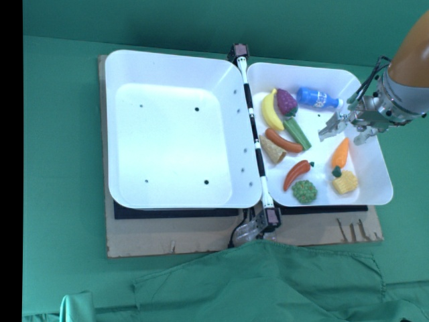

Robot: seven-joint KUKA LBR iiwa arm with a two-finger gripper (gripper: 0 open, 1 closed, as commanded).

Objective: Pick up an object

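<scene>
- My hand (pixel 344 127) hung spread and empty over the right bin (pixel 375 194), above the carrot (pixel 340 153).
- Closing off-centre, I judged, could roll that carrot toward the corn (pixel 345 182).

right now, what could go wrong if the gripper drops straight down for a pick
The gripper hovers between the blue bottle and the carrot, over bare floor of the right bin, so it may close on nothing. The carrot lies close to the corn, so a grab there could nudge both.
</scene>
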